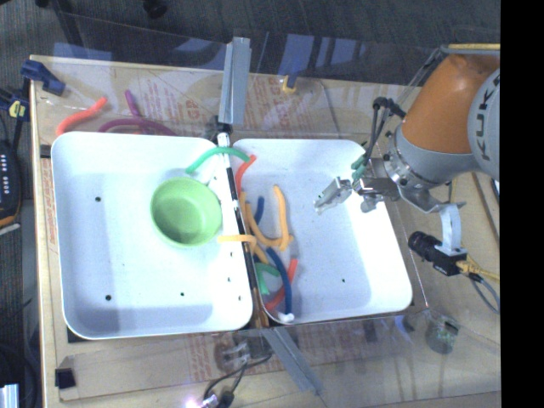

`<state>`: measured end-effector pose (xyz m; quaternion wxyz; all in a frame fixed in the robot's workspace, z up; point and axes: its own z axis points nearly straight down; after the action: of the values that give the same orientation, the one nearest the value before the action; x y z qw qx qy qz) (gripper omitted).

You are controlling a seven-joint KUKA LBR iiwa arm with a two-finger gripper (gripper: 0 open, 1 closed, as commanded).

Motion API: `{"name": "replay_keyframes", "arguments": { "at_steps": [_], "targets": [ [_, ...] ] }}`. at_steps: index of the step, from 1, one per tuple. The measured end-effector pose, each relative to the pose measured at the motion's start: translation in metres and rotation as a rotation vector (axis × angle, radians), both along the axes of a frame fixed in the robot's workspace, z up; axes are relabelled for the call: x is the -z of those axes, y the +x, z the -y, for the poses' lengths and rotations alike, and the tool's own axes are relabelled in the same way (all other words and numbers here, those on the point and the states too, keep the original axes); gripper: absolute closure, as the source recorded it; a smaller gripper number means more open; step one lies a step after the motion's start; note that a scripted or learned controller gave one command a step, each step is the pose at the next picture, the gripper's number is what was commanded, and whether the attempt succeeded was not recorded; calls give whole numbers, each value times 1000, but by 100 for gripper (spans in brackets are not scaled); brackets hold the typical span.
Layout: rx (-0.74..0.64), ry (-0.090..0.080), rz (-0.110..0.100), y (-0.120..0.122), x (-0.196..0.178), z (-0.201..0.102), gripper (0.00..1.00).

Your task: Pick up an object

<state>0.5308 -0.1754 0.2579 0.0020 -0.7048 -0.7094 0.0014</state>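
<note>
The gripper (331,194) hangs over the bare upper part of the right bin (357,270); I cannot tell its state. A tangle of orange, blue, red and green tubes (272,245) lies along that bin's left side, well apart from the gripper. A green bowl (186,212) sits in the left bin (93,270).

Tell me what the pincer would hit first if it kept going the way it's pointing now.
The pincer points left across the right bin. Bare bin floor comes first, then probably the orange tube in the tangle by the divider; its height is unclear.
</note>
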Motion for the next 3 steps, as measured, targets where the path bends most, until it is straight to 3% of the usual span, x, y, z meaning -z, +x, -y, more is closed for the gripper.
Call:
{"name": "replay_keyframes", "arguments": {
  "at_steps": [1,2,3],
  "targets": [
    [-54,-1,2,39,152,-35,0],
    [-103,1,3,90,166,-35,0],
    [-106,0,7,91,155,-35,100]
  ]
}}
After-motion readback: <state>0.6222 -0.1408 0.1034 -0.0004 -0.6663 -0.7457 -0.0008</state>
